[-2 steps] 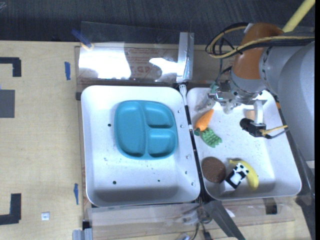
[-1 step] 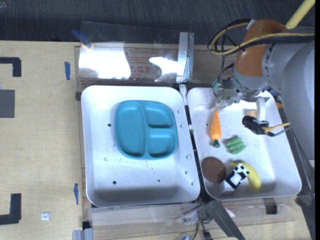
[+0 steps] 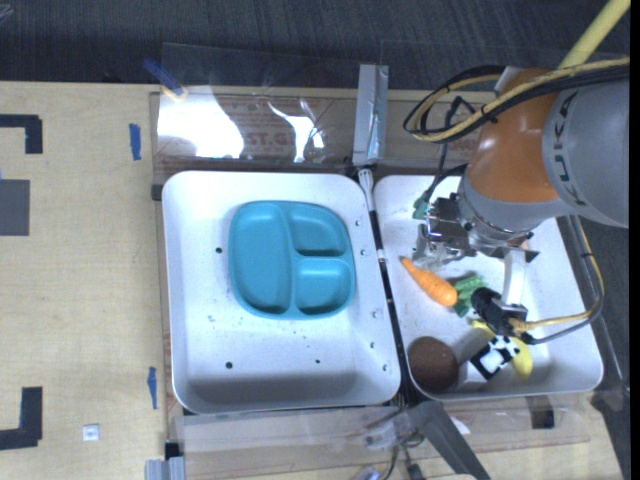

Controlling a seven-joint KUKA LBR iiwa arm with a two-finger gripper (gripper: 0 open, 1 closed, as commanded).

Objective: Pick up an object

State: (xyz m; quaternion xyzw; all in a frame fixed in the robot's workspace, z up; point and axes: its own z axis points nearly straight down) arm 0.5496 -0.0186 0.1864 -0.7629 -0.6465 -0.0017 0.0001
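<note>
The right bin (image 3: 570, 368) holds an orange toy carrot (image 3: 430, 281) with a green top, a brown round object (image 3: 433, 361) near the front edge, and a yellow, black and white toy (image 3: 503, 350) beside it. My gripper (image 3: 440, 240) hangs over the back of the right bin, just behind and above the carrot. The grey arm with its orange band (image 3: 510, 158) covers the bin's back right. The wrist hides the fingertips.
The left bin (image 3: 190, 348) holds a blue divided plate (image 3: 292, 258). A clear plastic panel (image 3: 250, 128) stands behind the bins, and black and yellow cables (image 3: 450, 108) loop above the wrist. Wooden bench (image 3: 70, 268) lies at the left.
</note>
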